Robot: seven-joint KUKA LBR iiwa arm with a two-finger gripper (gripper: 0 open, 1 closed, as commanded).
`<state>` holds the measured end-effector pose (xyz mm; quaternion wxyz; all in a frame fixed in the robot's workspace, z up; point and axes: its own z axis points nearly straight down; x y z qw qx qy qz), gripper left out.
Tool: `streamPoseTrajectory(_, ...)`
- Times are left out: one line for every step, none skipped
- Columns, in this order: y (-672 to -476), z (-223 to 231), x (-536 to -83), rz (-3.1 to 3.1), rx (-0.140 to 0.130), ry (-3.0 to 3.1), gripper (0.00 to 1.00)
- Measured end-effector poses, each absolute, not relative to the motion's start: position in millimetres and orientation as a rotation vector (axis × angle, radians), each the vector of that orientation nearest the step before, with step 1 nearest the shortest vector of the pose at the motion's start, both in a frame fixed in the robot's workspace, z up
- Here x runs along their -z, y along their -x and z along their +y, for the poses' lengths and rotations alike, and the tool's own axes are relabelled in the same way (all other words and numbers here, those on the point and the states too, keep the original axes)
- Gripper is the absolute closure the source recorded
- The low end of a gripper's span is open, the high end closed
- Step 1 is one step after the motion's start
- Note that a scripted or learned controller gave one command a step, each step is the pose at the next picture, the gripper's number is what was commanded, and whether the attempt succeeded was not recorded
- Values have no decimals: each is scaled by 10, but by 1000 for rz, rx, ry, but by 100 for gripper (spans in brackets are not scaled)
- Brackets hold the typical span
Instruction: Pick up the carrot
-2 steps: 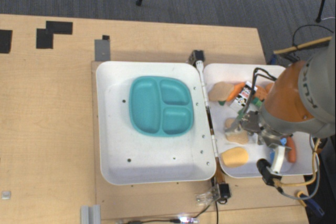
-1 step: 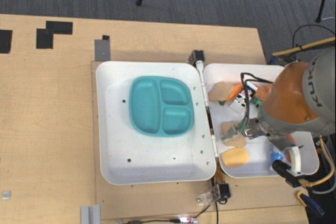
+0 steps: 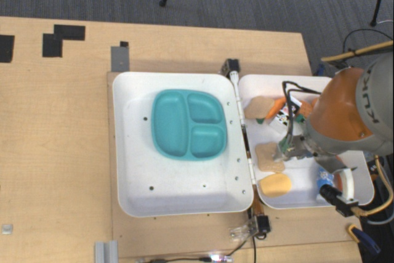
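Note:
The carrot (image 3: 274,109) is a small orange piece lying in the right bin (image 3: 306,199) near its far left corner, partly resting against a tan slice (image 3: 260,105). My gripper (image 3: 286,149) hangs low over the middle of that bin, a short way nearer the camera than the carrot, just above a second tan slice (image 3: 268,157). The arm's orange band (image 3: 335,112) covers the bin's right half. Nothing can be seen held in the gripper.
A yellow block (image 3: 275,184) lies at the right bin's near left corner and a blue item (image 3: 325,180) at its near right. The left bin (image 3: 132,151) holds a teal divided plate (image 3: 188,124). Cables cross over the right bin's far side.

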<state>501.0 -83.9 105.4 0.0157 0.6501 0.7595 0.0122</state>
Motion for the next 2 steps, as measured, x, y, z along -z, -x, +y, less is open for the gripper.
streamPoseTrajectory(-5008, 251, -1865, 2174, -16, -2267, 100)
streamPoseTrajectory(-4888, 194, -2303, 2060, -8, -2367, 100)
